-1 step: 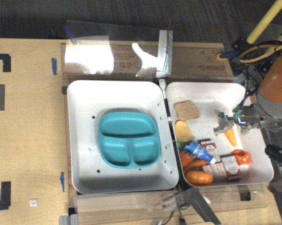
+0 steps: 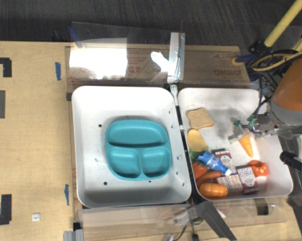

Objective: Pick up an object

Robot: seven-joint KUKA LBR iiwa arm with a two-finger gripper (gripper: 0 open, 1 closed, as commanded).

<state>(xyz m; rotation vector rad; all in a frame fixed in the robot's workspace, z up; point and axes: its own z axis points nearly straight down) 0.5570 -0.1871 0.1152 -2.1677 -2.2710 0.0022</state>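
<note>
Overhead slanted view of a pale wooden worktop [image 2: 30, 149] carrying black corner marks and strips of blue tape, with dark grey floor beyond its far edge. Two shallow white bins sit side by side. The left bin [image 2: 86, 109] holds a teal divided tray [image 2: 138, 148] at its centre. The right bin [image 2: 284, 179] holds the candidate objects: a tan slice of toast [image 2: 200, 118], a yellow piece [image 2: 196, 139], an orange wedge [image 2: 247, 144], a blue wrapper [image 2: 211, 161], an orange-red piece [image 2: 201, 171], a brown-orange roll [image 2: 212, 190] and two small printed packets [image 2: 244, 177] (their lettering is too small to read). A clear plastic sheet lies behind the bins over cardboard [image 2: 216, 67] printed with faint reddish text, also illegible. The claw [image 2: 241, 129] hangs over the right bin's far half, just beside the orange wedge; whether it is spread or pressed together cannot be told. Yellow and black cables lie at upper right.
</note>
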